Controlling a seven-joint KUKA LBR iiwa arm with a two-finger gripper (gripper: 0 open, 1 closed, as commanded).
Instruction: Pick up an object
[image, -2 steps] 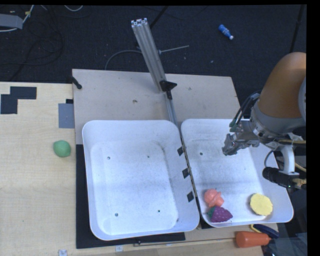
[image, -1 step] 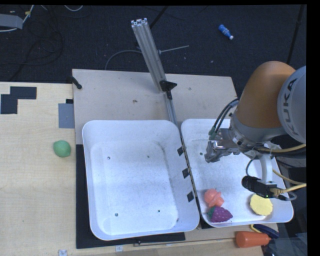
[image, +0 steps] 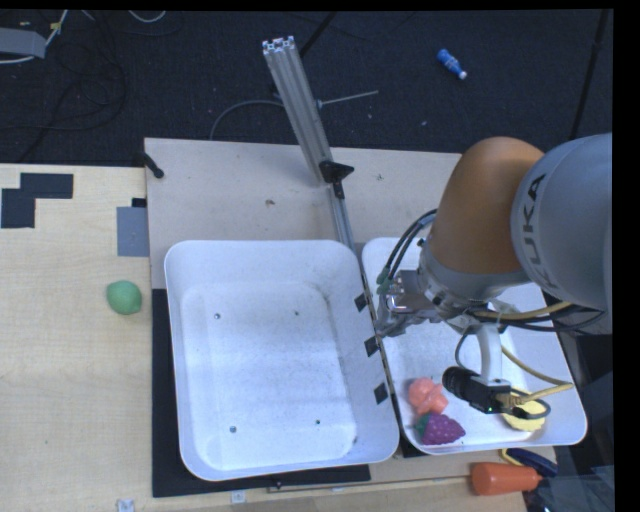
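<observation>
In the right bin, near its front, lie a salmon-orange toy, a purple grape-like cluster and a yellow piece. The arm's large grey and orange wrist hangs over this bin and hides much of its floor. My gripper reaches down at the bin's left wall, behind the salmon-orange toy and apart from it. I see nothing held in it.
The left bin stands beside the right one, and black clips join their shared wall. A green ball rests on the bench far left. An orange object lies outside the right bin's front edge. A slanted aluminium bar rises behind the bins.
</observation>
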